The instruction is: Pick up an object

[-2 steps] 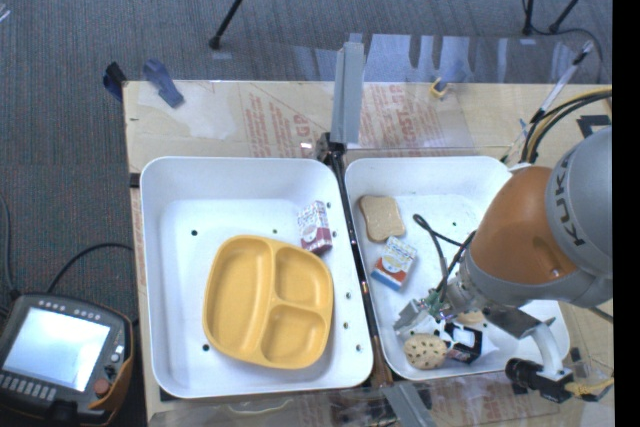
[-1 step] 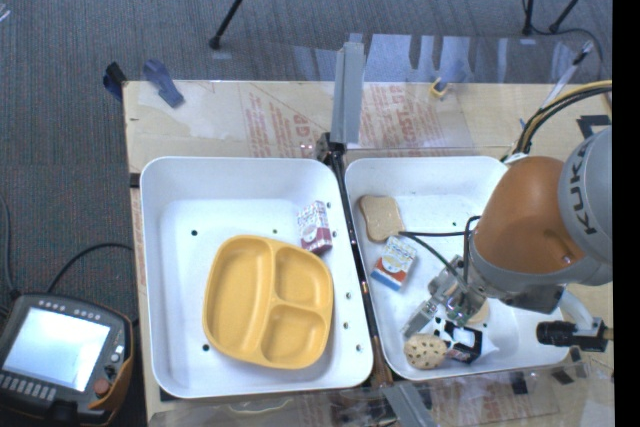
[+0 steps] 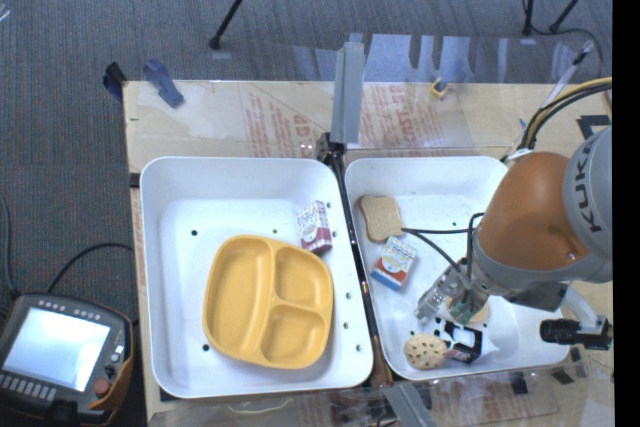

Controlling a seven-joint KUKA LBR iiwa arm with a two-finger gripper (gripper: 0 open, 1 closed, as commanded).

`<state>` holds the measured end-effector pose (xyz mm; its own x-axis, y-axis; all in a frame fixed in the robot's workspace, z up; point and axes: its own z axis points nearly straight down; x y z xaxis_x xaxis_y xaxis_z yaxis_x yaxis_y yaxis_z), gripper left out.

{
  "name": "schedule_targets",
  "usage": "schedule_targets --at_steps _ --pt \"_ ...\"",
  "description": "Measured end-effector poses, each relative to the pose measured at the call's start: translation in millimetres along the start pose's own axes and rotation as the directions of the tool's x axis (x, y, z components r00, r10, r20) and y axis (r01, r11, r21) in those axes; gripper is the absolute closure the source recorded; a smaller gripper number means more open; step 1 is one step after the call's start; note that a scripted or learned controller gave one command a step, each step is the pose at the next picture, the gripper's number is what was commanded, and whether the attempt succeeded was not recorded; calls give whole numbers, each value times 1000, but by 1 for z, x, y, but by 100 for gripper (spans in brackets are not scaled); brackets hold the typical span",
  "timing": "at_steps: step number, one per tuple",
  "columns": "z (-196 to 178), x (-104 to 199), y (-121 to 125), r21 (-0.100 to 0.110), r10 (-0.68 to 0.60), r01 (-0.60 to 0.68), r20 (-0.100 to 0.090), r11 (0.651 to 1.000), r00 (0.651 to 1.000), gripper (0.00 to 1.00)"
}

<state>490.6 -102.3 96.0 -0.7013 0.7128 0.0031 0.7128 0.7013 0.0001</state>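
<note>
1. The cookie (image 3: pixel 425 351) is a small pale tan disc with dark specks, lying flat — being round, it has no long axis and points no way that can be read.
2. It sits near the front edge of the right bin (image 3: pixel 440 170), just left of the gripper (image 3: pixel 462 327).
3. The gripper hangs low over the near part of the right bin, under the orange band of the arm (image 3: pixel 540 215); whether it is open or closed cannot be told, and nothing is seen held in it.
4. A small blue and white carton (image 3: pixel 394 263) lies in the middle of the right bin, its long axis running from near left to far right.
5. A tan slice of bread (image 3: pixel 380 216) lies just beyond the carton, near the bin's left wall, its long axis running near to far.
6. In the left bin (image 3: pixel 165 215), a yellow divided tray (image 3: pixel 268 301) lies flat — three compartments, long axis slightly tilted.
7. A small red and white carton (image 3: pixel 315 227) stands just beyond the tray's far right corner.
</note>
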Motion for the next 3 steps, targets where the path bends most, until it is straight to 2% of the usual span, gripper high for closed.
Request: schedule_targets --at_steps 1,2,3 --pt "9 -42 45 1 242 -242 2 970 970 100" --pt "9 -68 92 1 613 -613 2 790 790 100" --pt "-97 -1 206 -12 602 -602 0 799 799 100"
